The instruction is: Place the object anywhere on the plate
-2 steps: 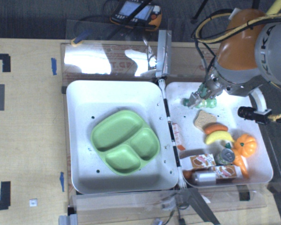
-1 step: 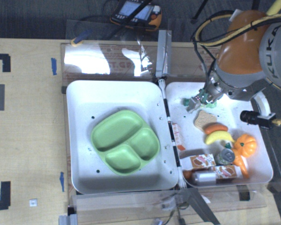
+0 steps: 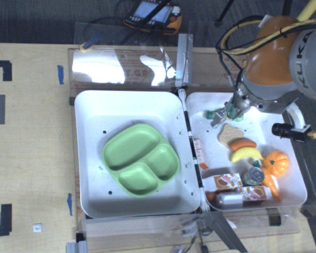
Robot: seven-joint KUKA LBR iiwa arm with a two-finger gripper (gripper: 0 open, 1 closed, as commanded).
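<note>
The green three-compartment plate (image 3: 141, 158) sits in the left white bin (image 3: 95, 115), nothing resting on it. All positions below are given relative to this plate.

The right white bin (image 3: 295, 188) lies just beside the left one, on the far side of the divider from the plate. The gripper (image 3: 225, 113) hangs over the upper-left part of that bin, to the right of the plate and above its level in the view, well apart from it. Whether its fingers are apart or together cannot be told; the tip is small and blurred, with teal and grey parts at the end. No object can be made out between the fingers.

The candidate objects all lie in the right bin, below and to the right of the gripper tip:
- a slice of bread (image 3: 231, 135), nearest the tip, just below it, not touching so far as can be seen;
- a banana (image 3: 246, 153), with an orange piece against its upper edge;
- a small orange pumpkin (image 3: 275, 163), farthest from the plate;
- a can (image 3: 255, 175) lying on its side;
- a small carton (image 3: 227, 181);
- a bottle (image 3: 242, 196) along the bin's lower edge.
</note>
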